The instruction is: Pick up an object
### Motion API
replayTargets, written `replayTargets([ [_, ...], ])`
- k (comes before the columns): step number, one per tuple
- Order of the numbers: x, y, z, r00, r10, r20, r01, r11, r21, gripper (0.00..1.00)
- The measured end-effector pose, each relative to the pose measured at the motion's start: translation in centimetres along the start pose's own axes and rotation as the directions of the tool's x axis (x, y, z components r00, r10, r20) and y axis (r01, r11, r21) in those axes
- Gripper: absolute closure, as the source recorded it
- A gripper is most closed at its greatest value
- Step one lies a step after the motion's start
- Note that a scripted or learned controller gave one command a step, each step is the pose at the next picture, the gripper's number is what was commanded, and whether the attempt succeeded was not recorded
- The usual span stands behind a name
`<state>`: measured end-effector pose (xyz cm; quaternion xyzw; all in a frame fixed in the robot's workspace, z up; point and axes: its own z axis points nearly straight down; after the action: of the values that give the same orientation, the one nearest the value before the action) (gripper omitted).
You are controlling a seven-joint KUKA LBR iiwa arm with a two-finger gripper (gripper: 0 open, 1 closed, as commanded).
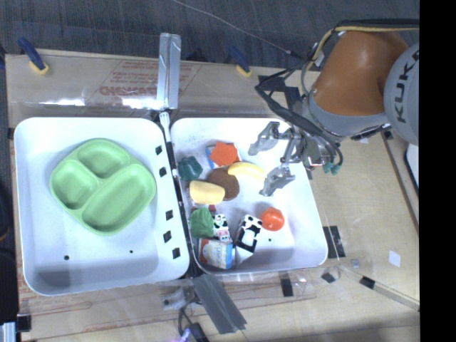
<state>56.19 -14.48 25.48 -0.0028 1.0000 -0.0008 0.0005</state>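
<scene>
1. On the surface [64, 73], left bin [28, 262]: green divided plate [103, 184] lying flat, three compartments, nothing in them.
2. Right bin [313, 226], left side: dark green block [189, 168] near the dividing wall; yellow piece [205, 191] touching a brown round piece [225, 182]; green leafy toy [201, 222] below; small can [217, 254] at the near edge.
3. Middle of that bin: orange piece [224, 153] at top; yellow oval [246, 170] just beside the brown one; black-and-white toy [248, 233]; red-orange ball [273, 219] beside it.
4. Right: gripper [273, 158] hanging over the bin's far right part, fingers [263, 140] spread wide, nothing between them; grey arm with orange band [353, 70] above.
</scene>
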Motion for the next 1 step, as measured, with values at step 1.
replayTargets([
  [1, -2.89, -0.03, 15.54, 0.993, -0.117, 0.006, 0.117, 0.993, -0.001, 0.0],
])
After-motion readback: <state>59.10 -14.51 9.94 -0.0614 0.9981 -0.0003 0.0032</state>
